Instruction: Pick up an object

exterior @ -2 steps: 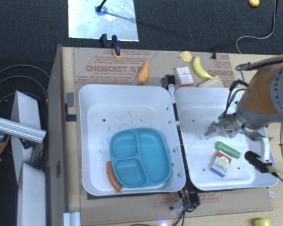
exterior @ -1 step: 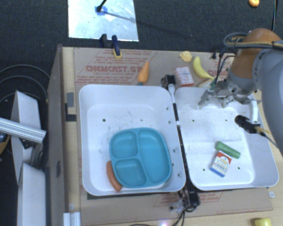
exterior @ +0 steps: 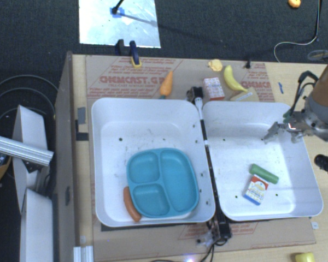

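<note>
In the right bin (exterior: 295,209) lie a green cylinder (exterior: 263,173) and, just below it, a small white, red and blue carton (exterior: 256,190). My gripper (exterior: 282,132) hangs over the upper right part of this bin, up and to the right of the green cylinder and apart from it. Its fingers are spread open with nothing between them. The left bin (exterior: 112,124) holds a blue divided plate (exterior: 163,182) and an orange sausage (exterior: 131,203) at the plate's lower left.
Behind the bins on the cardboard lie a carrot (exterior: 165,83), a small pink box (exterior: 214,88), a banana (exterior: 232,79) and a yellow piece (exterior: 215,65). A black rail (exterior: 205,146) runs between the bins. The arm's grey body (exterior: 323,100) stands at the right edge.
</note>
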Controlling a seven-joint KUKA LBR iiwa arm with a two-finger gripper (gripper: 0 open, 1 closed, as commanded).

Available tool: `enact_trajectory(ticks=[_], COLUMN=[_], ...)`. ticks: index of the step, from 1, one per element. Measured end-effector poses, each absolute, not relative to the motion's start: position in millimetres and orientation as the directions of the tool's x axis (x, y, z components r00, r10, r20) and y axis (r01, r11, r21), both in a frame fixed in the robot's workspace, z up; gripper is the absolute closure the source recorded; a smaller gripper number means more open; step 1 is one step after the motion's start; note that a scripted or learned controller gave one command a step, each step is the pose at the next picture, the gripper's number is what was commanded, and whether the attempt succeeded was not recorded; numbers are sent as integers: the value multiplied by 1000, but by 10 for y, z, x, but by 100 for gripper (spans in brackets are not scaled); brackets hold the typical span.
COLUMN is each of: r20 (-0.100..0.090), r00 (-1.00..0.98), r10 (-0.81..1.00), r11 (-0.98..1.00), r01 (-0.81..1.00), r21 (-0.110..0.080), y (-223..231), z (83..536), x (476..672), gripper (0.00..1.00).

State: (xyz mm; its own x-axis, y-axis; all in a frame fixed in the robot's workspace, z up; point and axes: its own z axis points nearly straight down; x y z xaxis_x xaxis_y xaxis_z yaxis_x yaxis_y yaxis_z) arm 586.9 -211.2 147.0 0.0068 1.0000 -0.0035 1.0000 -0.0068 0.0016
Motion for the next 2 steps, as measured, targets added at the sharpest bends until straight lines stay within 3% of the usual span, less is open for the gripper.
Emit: enact_trajectory(ticks=[1, 2], r20=[3, 1], r00=[-7, 1], r10=[1000, 1000], r11=[7, -1], r01=[1000, 1000], r21=[-2, -3], y=[-1571, -1631], z=[1163, 1085], x=[5694, 5220], gripper=[0, 0])
